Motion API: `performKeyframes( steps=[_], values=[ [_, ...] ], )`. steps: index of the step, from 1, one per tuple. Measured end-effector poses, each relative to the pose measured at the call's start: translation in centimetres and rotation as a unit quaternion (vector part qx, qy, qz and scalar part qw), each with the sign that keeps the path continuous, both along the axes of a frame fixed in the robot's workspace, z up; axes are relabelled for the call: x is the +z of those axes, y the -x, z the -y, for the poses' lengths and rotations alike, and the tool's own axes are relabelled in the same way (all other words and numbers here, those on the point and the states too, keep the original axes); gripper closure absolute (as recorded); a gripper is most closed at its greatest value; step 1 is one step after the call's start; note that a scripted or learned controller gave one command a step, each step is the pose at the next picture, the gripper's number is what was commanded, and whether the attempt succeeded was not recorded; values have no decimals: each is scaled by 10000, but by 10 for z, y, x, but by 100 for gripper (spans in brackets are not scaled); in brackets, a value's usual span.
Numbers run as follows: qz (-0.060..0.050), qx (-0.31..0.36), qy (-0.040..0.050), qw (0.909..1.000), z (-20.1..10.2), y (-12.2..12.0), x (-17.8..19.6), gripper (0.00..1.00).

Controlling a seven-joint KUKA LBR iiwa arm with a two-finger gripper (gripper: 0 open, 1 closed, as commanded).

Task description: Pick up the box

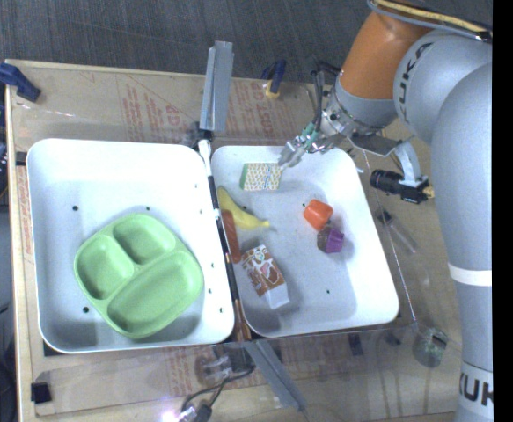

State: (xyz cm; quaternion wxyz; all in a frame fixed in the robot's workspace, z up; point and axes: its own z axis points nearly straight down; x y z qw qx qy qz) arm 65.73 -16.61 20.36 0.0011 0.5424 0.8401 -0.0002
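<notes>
Nearest the camera, along the bottom edge, a metal bracket (272,372) and some cabling lie on the wooden bench (106,104), whose boards carry faint red printing too small to read. Above them sit two white bins side by side. In the left bin (54,161) a green divided plate (139,272) with three compartments rests toward the front. The right bin (375,301) holds several things: a small carton (266,275) with a brown and red printed face lies tilted near the front left, its lettering too blurred to make out; a yellow banana (241,213) lies by the left wall with a red-brown stick-shaped item (230,234) just beside it against the wall; an orange cup (318,213) lies on its side near the middle, with a purple piece (331,240) just below it. The box (261,177), pale with a fine green and yellow dotted pattern, sits at the back of the right bin near the rear wall; no writing on it can be read.

The gripper (291,155) hangs just above and to the right of the box, at its upper right corner. Whether its claw is apart or together cannot be told from this angle. On the grey arm (454,121), part of the word KUKA shows beside the orange band (375,55), and again at the lower right.
</notes>
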Motion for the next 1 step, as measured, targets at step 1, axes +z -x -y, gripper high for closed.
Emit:
performKeyframes(
  steps=[1],
  values=[
    [-1,0,0,10000,0,0,0,0]
  ],
)
